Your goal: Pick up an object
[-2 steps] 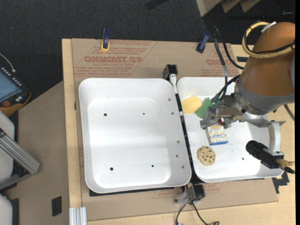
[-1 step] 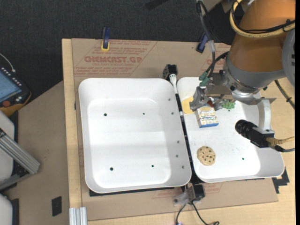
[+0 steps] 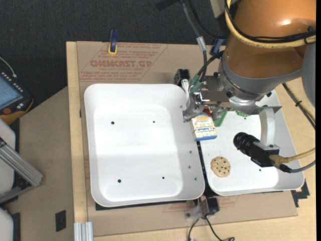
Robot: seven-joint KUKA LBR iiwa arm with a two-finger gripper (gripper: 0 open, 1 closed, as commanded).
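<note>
A cookie (image 3: 220,166) is lying in the right bin (image 3: 247,182). Just beyond the cookie, a small box (image 3: 204,129), the likely target, is sitting against the bin's left wall. Farther beyond the cookie, the end effector (image 3: 199,109) is hovering right over that box. I am not able to tell whether it is wide or narrow. Nothing is looking lifted, so I judge that gripping and raising are both waiting to be done.

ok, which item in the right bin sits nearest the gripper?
The box, white and blue with a yellow top, right beside the gripper. The round cookie lies clearly farther off, lower in the view.
</note>
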